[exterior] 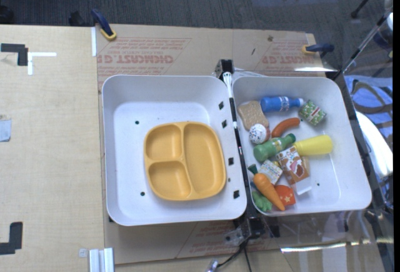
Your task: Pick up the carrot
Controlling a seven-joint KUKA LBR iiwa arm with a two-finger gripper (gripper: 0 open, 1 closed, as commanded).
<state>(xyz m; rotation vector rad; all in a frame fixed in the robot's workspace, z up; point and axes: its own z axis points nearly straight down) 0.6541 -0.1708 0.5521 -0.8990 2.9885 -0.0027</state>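
Tool relation cannot be told; carrot (pixel 270 190) in right bin (pixel 331 174) front-left corner.

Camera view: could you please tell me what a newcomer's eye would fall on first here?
The yellow three-compartment plastic plate sits alone in the left white bin. The right white bin holds a crowded heap of toy food, with the orange toy carrot near its front left corner beside a green toy bottle.
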